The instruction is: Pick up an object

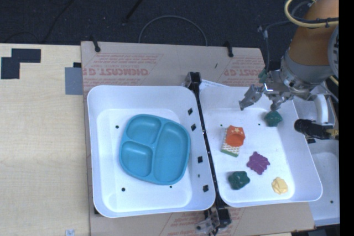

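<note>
Five small objects in right bin [310, 174]: teal lump [272, 118] at far right, orange-topped block [234, 140], purple piece [258, 162], dark green piece [239, 179], yellow piece [280, 185]. Gripper [264, 100] over bin's far edge, jaws spread wide, nothing between them. Teal lump just beside right finger [279, 100], outside jaw gap. Blue divided plate [155, 148] in left bin [105, 135].

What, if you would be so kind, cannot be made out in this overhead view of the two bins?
- Gripper: fingers blurred and small; whether they touch the teal object is unclear.
- Arm beyond the orange band: cut off by the right edge.
- Yellow object and purple object: too small to identify.
- Blue plate: what lies under it is hidden.
</note>
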Controlling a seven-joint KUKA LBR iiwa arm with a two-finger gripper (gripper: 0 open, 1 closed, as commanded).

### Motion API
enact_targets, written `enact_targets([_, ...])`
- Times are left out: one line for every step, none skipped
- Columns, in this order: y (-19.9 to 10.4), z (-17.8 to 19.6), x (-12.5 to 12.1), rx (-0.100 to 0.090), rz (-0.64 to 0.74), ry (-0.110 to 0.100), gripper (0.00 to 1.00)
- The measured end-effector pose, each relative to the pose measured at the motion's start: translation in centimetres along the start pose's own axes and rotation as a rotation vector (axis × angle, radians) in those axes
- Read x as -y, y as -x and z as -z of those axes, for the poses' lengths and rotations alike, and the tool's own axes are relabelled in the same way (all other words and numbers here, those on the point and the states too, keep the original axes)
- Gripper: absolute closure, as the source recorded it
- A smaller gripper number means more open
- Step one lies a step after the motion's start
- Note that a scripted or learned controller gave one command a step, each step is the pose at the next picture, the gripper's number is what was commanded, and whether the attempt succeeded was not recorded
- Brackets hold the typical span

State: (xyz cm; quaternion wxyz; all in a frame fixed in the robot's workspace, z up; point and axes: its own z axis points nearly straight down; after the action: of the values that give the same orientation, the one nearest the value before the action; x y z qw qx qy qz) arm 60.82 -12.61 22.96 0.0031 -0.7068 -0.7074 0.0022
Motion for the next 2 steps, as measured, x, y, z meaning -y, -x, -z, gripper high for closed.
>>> enact_targets([0.1,-4.7,0.8,0.000,-0.001,0.000,0.00])
enact_targets([0.1,-11.1,1.2,-0.001,-0.001,-0.002,0.00])
